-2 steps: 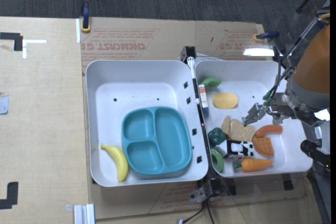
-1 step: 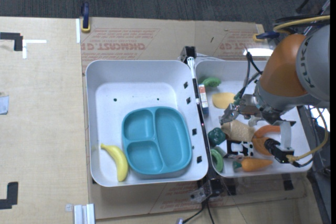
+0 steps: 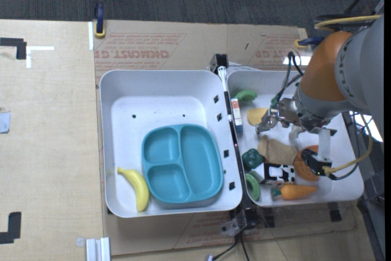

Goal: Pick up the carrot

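The carrot (image 3: 297, 191) is orange with a green stub at its left end. It lies flat near the front edge of the right bin (image 3: 342, 191). My gripper (image 3: 292, 124) hangs over the middle of that bin, behind and a little left of the carrot, clearly apart from it. The grey arm with its orange band (image 3: 324, 73) reaches in from the right and hides part of the bin's back right. An orange round item (image 3: 303, 167) sits just behind the carrot, partly under the gripper's hardware.
Around the carrot lie a black-and-white item (image 3: 280, 173), a tan piece (image 3: 276, 148), green items (image 3: 252, 159) (image 3: 253, 186) (image 3: 246, 95) and a yellow item (image 3: 258, 115). The left bin (image 3: 122, 101) holds a teal divided plate (image 3: 182, 163) and a banana (image 3: 138, 186).
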